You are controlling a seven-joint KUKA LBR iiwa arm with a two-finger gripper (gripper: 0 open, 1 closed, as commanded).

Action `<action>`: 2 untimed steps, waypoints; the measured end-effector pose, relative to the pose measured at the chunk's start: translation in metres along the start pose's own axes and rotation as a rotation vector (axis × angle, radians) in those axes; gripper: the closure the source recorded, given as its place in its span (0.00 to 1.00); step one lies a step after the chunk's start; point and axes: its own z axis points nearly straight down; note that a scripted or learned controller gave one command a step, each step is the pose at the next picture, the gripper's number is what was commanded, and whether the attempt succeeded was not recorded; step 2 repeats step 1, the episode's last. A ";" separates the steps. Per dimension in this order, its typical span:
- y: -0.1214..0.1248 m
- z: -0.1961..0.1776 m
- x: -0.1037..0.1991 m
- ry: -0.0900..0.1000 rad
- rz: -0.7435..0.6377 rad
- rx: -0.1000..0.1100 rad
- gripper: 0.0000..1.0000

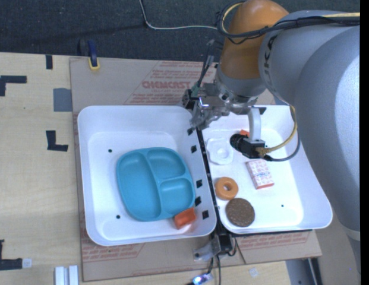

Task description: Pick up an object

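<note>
Orange doughnut (226,188), brown cookie (239,212), small red-patterned box (259,174), lying flat, right bin (303,189)

Two white bins on bench, arm overhead.
Left bin (95,159): blue divided plate (153,183), orange block (185,218). Right bin (303,200): doughnut (226,188), brown cookie (239,212), small printed box (259,173). Gripper (217,144) is positioned above right bin.

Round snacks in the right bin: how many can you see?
2: an orange doughnut mid-bin and a brown cookie just below it, near the front edge. The arm may hide others.
</note>
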 end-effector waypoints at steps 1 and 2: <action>0.005 -0.005 0.049 0.001 0.000 0.000 1.00; 0.005 -0.005 0.049 0.001 0.000 0.000 1.00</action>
